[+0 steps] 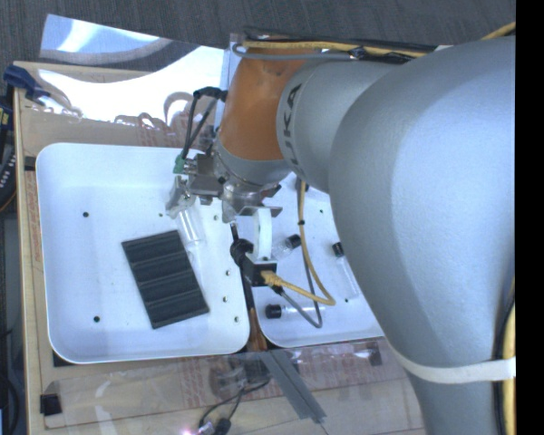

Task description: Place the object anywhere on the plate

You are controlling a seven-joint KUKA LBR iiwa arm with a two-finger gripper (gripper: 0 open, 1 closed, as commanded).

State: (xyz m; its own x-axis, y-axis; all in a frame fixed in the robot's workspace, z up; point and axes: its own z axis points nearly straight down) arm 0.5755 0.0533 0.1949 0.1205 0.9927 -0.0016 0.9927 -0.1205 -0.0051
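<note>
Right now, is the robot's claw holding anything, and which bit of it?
I cannot tell. The gripper hangs beside the dark ribbed plate in the left bin.

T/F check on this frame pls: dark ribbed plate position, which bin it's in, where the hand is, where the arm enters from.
1. The dark ribbed plate lies in the left bin. True.
2. The plate stands on edge against the bin wall. False: it lies flat on the bin floor, away from the walls.
3. The hand is near the seam between the left bin and the right bin. True.
4. The arm comes in from the left of the view. False: it reaches in from the right.
5. The hand is resting on the plate. False: it is up and to the right of it, apart.
</note>
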